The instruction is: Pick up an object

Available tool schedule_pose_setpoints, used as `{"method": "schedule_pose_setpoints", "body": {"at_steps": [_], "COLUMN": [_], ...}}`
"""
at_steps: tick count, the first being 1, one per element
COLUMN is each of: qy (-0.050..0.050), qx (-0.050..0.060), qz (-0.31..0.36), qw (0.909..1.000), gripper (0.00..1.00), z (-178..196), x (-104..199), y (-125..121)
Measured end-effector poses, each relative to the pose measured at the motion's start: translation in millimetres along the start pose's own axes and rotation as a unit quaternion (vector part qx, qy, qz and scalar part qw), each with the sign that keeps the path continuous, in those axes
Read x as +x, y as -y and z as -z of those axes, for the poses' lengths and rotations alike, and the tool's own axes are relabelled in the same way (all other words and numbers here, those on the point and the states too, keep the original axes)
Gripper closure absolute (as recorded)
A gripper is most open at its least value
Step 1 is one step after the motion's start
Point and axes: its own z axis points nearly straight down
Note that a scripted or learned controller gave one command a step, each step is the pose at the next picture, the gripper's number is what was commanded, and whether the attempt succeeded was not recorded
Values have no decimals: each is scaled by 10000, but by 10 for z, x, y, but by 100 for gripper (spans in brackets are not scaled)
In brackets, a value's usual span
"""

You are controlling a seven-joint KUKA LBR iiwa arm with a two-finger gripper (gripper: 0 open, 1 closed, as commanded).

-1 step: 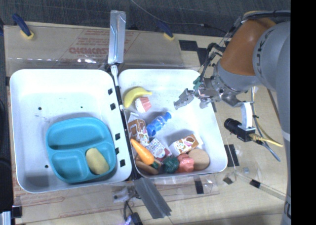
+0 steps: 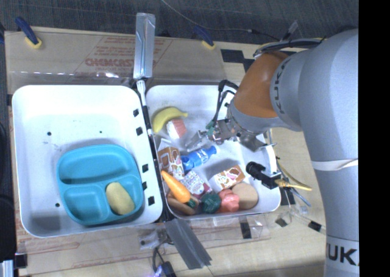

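My gripper (image 2: 204, 137) reaches down into the right bin (image 2: 189, 92), low over its middle. Its tip hangs just above a blue and white bottle (image 2: 198, 158) and to the right of a yellow banana (image 2: 167, 117) and a small red and white object (image 2: 177, 128). Nothing is seen held. Along the bin's near side lie an orange carrot (image 2: 175, 185), a patterned packet (image 2: 170, 160), a brown and white packet (image 2: 227, 178), a pink lump (image 2: 230, 199), a tan round object (image 2: 245, 194) and a green piece (image 2: 211, 203).
The left bin (image 2: 36, 111) holds a blue divided tray (image 2: 91, 172) with a yellow oval object (image 2: 120, 198) in its near right compartment. A grey divider (image 2: 144, 44) stands between the bins. The arm's orange band (image 2: 262, 87) overhangs the right bin's right edge.
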Motion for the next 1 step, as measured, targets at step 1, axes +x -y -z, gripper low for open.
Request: {"method": "schedule_pose_setpoints", "body": {"at_steps": [1], "qy": [53], "qx": [-16], "qz": [163], "qw": [9999], "gripper": [0], "z": [17], "x": [506], "y": [545]}}
